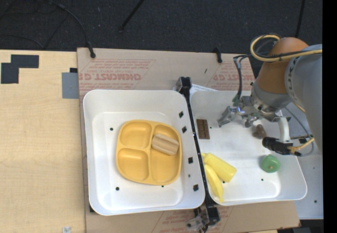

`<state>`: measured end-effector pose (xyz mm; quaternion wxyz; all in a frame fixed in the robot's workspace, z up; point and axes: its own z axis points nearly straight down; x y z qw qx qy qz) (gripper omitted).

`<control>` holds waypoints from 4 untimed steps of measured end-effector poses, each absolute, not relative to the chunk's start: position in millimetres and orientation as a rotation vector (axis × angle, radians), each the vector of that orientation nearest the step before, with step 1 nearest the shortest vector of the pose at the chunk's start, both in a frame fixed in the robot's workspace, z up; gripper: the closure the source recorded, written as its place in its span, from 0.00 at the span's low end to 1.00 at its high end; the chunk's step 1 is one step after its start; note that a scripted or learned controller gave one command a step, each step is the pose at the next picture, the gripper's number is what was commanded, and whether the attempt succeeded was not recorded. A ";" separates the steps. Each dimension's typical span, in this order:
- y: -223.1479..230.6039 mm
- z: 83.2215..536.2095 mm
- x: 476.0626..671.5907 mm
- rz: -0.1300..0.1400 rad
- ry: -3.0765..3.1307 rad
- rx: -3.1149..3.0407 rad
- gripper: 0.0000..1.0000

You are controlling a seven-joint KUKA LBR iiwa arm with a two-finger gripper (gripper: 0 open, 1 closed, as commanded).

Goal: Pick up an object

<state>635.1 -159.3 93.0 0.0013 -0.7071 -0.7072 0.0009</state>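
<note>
Camera view shows you two bins side by side: the left bin (100, 121) carries a yellow tray (131, 161) with a tan block (165, 144) in its 2 o'clock compartment, and the right bin (287, 192) carries the loose objects. The arm (310, 84) enters from 3 o'clock and the gripper (239, 116) sits low over the right bin's 12 o'clock area. You cannot tell from this slant whether its fingers are spread or closed, and nothing is visible between them. Candidate objects in the right bin are a small brown piece (258, 131) just beside the gripper at its 4 o'clock, a green ball (270, 163) at the bin's 4 o'clock, a dark flat bar (202, 128) at 9 o'clock, and two yellow pieces (217, 173) at 7 o'clock. Judge the step as approach; no grasp is made yet. The next move calls for centring over one object, likely the brown piece, then descending and closing.
</note>
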 end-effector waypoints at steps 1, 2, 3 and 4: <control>-159.2 103.6 634.9 0.004 -2.219 -2.218 1.00; -162.7 164.2 635.2 0.001 -2.220 -2.221 1.00; -167.2 207.0 638.7 0.000 -2.223 -2.221 1.00; -167.7 227.6 638.6 0.001 -2.222 -2.219 1.00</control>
